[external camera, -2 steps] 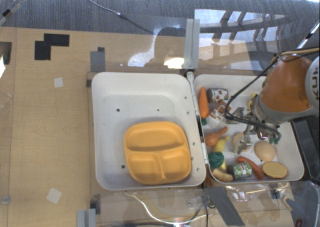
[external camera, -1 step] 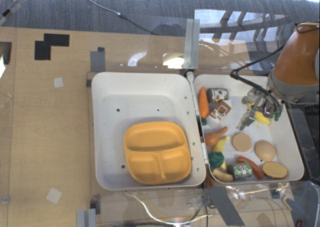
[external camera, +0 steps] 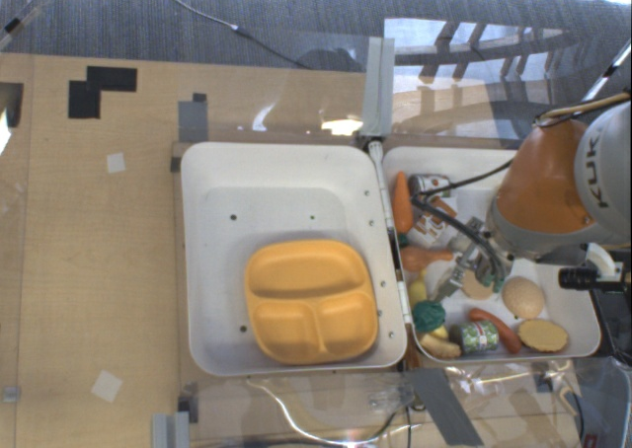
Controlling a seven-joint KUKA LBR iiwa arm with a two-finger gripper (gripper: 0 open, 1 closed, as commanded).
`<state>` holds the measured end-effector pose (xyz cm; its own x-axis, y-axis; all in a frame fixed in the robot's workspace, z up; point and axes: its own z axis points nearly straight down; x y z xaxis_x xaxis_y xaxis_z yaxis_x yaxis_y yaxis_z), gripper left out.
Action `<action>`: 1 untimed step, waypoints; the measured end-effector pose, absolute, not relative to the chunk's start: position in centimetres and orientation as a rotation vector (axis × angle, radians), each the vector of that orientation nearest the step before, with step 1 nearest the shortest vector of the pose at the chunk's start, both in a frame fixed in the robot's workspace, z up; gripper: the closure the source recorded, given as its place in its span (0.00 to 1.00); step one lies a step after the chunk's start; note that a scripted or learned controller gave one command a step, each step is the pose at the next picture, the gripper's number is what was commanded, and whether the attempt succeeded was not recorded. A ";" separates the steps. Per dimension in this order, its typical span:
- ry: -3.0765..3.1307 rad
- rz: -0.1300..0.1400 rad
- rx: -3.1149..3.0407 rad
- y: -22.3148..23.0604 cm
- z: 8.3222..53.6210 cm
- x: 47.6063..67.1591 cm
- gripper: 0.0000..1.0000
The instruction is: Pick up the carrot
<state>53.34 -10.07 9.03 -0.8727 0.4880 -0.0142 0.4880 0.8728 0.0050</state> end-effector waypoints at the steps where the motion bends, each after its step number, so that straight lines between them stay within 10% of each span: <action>1: 2.893 0.008 1.196 -12.7 8.9 53.7 0.00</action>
